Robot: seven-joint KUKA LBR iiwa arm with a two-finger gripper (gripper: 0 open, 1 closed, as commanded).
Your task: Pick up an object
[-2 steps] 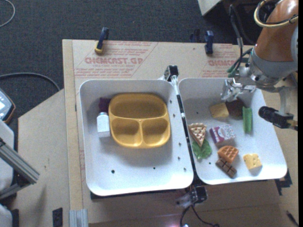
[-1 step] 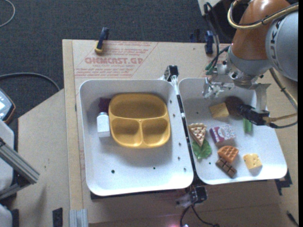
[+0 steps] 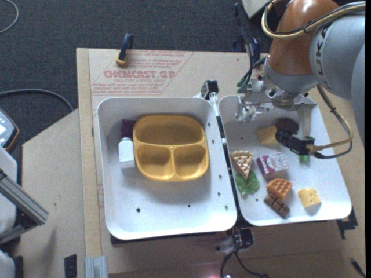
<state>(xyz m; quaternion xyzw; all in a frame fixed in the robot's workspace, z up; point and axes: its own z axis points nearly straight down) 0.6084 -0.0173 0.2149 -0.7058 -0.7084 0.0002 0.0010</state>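
My gripper (image 3: 248,109) hangs over the far left corner of the right bin (image 3: 336,204), below the orange wrist band. Nothing is visibly held in it. Just to its near right lie a pale yellow round piece (image 3: 267,135) and a dark brown piece (image 3: 286,124). Nearer the front of that bin are a pizza slice (image 3: 242,163), a green leaf (image 3: 248,185), a purple carton (image 3: 272,164), a waffle (image 3: 279,187), a chocolate bar (image 3: 277,205) and a cheese wedge (image 3: 309,197).
The left bin (image 3: 110,207) holds a yellow divided plate (image 3: 171,146), a white bottle (image 3: 126,152) and a purple item (image 3: 127,125) at its left. A black cable and plug (image 3: 298,143) trails from the arm across the right bin.
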